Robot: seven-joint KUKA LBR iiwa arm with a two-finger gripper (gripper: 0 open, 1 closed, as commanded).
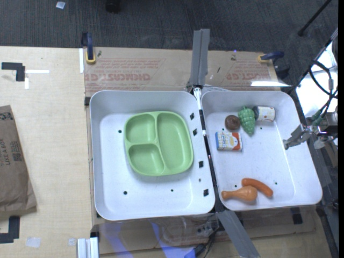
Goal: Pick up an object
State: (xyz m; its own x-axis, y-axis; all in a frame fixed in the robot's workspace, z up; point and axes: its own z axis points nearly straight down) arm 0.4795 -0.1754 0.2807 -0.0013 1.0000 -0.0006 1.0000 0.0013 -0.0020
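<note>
1. Left white plastic bin (pixel 102 160): holds one pale green three-compartment plastic plate (pixel 159 143), lying flat, roughly centred, turned slightly askew to the bin walls
2. Right white plastic bin (pixel 301 181): objects sit in two groups, well apart
3. Upper group, left to right: small blue-and-orange printed carton (pixel 228 140) lying flat; dark brown round object (pixel 232 122) just above it; green knobbly toy, grape-like cluster (pixel 248 119), touching or nearly touching the brown object; white cylindrical container with dark end (pixel 265 113) on its side, just beside the green cluster
4. Lower group, near the front wall: tan-orange gourd-shaped toy (pixel 241 194) on its side, with an orange carrot-like curved toy (pixel 258 186) lying against its upper right
5. Surface: light wooden bench (pixel 43 117), brown printed cardboard sheet (pixel 145 71) behind the bins, brown paper bag (pixel 13 160) at far left, black tape marks near the left edge. Dark grey carpeted floor (pixel 161 9) beyond the bench
6. Gripper (pixel 293 140): grey metal, at the right wall of the right bin, pointing left, low over bare bin floor. Well apart from both object groups. Nothing between its fingers; how far they stand apart cannot be told at this size
</note>
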